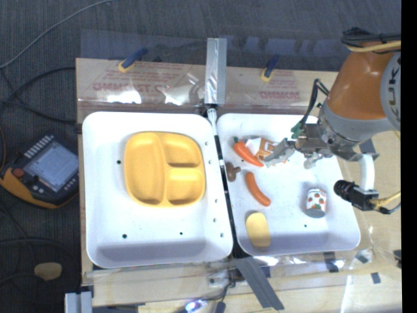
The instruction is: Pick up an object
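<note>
The right white bin (339,237) holds an orange carrot (247,152) at its upper left, an orange sausage (257,189) below it, a yellow oval piece (258,229) near the front, a small brown item (232,170) at the left wall, and a grey cup with red dots (315,202) to the right. My gripper (279,152) reaches in from the right and hovers just right of the carrot, over an orange-and-white object (263,147). Whether anything sits between its fingers is not discernible.
The left white bin (104,233) carries a yellow divided tray (164,167). A metal divider post (215,70) stands at the back between the bins. A pendant controller (42,171) lies on the floor at left. The arm's body (361,96) overhangs the right bin's upper right corner.
</note>
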Available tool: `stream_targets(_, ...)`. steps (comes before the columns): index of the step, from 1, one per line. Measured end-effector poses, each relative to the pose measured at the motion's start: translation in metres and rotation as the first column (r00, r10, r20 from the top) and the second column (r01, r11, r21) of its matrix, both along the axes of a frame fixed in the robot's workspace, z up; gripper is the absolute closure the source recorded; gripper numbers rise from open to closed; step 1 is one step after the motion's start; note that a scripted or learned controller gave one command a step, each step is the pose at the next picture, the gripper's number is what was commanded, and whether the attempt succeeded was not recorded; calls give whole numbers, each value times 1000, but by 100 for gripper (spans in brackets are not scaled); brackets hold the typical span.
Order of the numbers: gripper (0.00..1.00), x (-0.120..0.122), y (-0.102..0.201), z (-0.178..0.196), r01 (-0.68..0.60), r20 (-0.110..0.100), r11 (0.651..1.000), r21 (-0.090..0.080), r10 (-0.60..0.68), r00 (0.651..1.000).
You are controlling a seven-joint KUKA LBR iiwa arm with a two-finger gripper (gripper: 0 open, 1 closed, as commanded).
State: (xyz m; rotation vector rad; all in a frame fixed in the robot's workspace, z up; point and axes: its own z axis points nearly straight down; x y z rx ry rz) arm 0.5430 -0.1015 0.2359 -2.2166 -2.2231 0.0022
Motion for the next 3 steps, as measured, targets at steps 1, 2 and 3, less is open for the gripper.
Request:
stream_targets(1, 0, -60, -84, -78, -54, -1, 999, -2, 54, 999)
stream_targets(2, 0, -49, -102, -141, 20, 2, 1000, 2, -20, 1000)
stream_targets(3, 0, -13, -94, -146, 333, 1, 943, 12, -333, 943)
